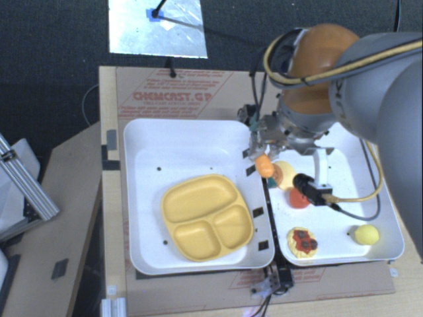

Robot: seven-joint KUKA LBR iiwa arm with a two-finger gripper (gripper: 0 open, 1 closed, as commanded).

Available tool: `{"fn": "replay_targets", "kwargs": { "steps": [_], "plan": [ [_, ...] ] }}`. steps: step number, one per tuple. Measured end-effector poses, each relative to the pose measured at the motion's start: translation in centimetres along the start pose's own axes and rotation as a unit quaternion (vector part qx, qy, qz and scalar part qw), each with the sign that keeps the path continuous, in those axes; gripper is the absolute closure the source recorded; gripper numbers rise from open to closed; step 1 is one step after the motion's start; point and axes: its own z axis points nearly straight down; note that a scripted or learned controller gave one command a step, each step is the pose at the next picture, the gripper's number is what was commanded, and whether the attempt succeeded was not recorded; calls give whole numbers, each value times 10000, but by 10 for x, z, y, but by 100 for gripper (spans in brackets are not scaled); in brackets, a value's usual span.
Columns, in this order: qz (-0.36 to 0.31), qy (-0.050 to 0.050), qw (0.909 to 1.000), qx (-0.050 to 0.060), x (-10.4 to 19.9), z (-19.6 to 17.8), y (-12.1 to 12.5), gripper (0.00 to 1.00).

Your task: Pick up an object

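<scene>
My gripper (264, 158) hangs from the grey arm over the divider between the two bins. A small orange ball (265, 168) sits at its tip, pinched between the fingers and lifted above the divider. Just right of it in the right bin (390, 240) lie a pale round piece (285, 176) and a red piece (299, 201), the latter partly hidden by a black fitting on the arm. A small toy pizza (303, 242) and a yellow lemon (365, 234) lie near that bin's front.
A yellow divided plate (207, 216) lies in the left bin (142, 177), toward its front. The arm's bulk and an orange dome (324, 58) cover the back of the right bin. A black cable (370, 200) loops over the right bin.
</scene>
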Motion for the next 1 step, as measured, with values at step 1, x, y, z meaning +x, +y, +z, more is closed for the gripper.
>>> {"fn": "replay_targets", "kwargs": {
  "steps": [1],
  "plan": [
    [1,-3,10000,-6,55,7,7,100]
  ]
}}
